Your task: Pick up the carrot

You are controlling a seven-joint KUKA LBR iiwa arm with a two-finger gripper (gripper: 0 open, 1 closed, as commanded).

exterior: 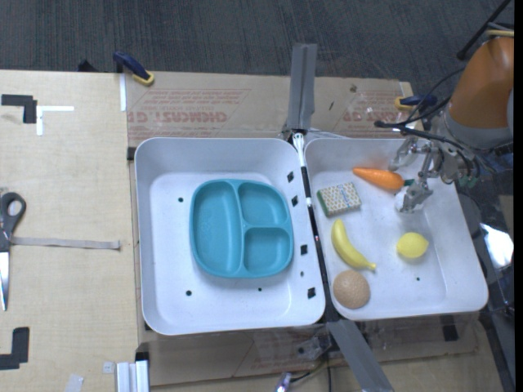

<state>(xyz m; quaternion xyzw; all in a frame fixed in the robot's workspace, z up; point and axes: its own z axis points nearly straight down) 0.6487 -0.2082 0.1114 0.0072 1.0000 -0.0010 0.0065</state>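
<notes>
An orange carrot (378, 178) lies in the right bin (458, 296) near its back wall, pointing left and right. My gripper (414, 193) hangs just right of the carrot's thick end, close above the bin floor. Its metal fingers (419, 188) point down, a little apart, and nothing is between them. The carrot rests on the bin floor, free of the gripper.
The right bin also holds a green patterned sponge (339, 198), a banana (350, 246), a lemon (413, 246) and a round brown fruit (351, 289). A blue divided plate (242, 227) sits in the left bin (163, 300). Scissors (8, 227) lie at the far left.
</notes>
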